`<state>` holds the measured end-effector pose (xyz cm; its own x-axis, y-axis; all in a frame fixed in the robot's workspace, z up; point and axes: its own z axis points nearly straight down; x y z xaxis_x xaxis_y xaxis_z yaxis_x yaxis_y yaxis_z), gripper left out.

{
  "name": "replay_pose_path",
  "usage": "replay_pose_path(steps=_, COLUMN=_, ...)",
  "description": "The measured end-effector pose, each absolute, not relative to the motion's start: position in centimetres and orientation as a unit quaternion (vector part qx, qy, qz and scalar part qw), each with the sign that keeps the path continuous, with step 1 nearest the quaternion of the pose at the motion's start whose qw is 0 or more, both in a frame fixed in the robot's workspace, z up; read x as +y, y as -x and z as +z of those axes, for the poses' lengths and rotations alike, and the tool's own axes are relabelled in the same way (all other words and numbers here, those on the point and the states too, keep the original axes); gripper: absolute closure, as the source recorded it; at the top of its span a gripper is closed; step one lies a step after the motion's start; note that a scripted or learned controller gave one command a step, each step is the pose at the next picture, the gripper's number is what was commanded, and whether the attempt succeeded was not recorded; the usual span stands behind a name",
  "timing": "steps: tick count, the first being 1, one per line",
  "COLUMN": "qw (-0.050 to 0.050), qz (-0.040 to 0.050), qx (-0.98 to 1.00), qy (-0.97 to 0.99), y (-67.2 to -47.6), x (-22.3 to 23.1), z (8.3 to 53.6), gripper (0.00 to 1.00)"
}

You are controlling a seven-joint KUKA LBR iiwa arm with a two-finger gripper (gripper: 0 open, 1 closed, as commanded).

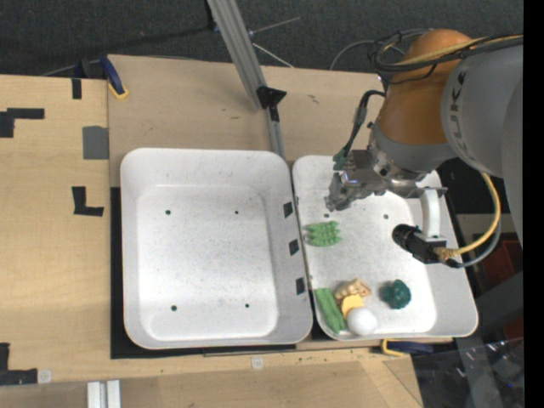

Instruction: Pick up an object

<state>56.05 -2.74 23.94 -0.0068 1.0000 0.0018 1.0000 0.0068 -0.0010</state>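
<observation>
While the claw (337, 199) hangs just above the green ridged piece (322, 234) in the right bin (450, 313), its opening cannot be told.

Two white bins side by side on the bench; landmark is the right bin (442, 313); the left bin (136, 228) abuts its left wall. Arm (476, 83) over the right bin's far end; orange band (421, 100) above the wrist; gripper (340, 195) just above a green ridged piece (323, 234) near the bin's left wall, nothing seen between the fingers. At the bin's near edge: green block (328, 308), tan toy (350, 293), white ball (362, 320) clustered touching; dark teal round object (395, 294) just right of them.
</observation>
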Motion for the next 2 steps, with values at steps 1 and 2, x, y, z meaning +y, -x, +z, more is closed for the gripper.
replay_pose_path(steps=1, qw=0.001, qz=0.0004, qx=-0.709, qy=0.705, y=-57.3, x=2.6, z=22.8, gripper=1.0)
replay_pose_path(steps=2, qw=0.001, qz=0.0002, qx=-0.709, qy=0.705, y=-56.7, x=7.3, z=23.2, gripper=1.0)
